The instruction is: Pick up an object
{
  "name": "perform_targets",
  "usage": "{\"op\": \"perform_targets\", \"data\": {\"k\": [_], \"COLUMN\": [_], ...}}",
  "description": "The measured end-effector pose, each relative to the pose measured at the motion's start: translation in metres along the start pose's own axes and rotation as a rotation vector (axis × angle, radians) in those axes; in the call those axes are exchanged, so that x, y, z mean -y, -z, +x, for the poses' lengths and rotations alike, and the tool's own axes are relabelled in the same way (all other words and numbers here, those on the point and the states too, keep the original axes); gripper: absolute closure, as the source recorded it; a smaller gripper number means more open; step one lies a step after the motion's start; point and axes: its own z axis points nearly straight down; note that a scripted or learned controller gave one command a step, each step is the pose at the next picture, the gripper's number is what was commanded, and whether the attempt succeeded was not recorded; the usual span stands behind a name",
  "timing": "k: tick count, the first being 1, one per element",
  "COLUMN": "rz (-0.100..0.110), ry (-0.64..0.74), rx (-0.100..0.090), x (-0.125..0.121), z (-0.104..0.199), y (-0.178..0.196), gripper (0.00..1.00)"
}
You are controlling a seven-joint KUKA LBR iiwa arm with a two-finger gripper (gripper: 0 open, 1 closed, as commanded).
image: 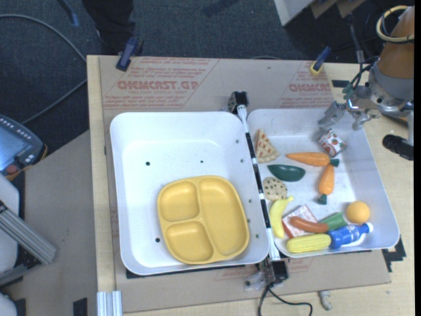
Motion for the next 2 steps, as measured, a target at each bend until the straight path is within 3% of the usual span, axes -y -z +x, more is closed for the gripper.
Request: {"op": "perform_targets", "data": {"k": [1, 2], "rz": [0.011, 0.001], "ry": [0.003, 0.001], "rx": [-0.016, -0.002], "x": [0.007, 0.007], "z": [0.003, -0.003], "y": [-0.063, -0.051], "gripper": [0.0, 1.0]}}
